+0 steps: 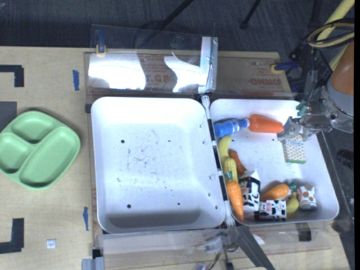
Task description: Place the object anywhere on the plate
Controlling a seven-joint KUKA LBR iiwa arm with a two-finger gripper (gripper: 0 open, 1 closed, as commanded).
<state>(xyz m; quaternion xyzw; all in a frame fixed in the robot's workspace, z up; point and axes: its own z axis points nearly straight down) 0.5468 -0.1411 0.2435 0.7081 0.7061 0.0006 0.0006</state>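
Note:
The green divided plate [38, 149] lies on the bench at far left, outside both bins. My gripper [295, 130] hangs over the right side of the right bin [329, 167], reaching in from the right. A small pale packet with a green-dotted pattern [295, 151] hangs directly below the fingers, its top edge pinched between them. The packet sits above the bin floor, apart from the other toys.
The left bin [152, 162] lies between the plate and the gripper. The right bin holds a blue bottle [229, 127], an orange piece [264, 124], yellow corn [229, 167], a carrot [235, 198], cow-patterned cartons [251, 191] and a small can [306, 196]. A clear panel [152, 66] stands behind the bins.

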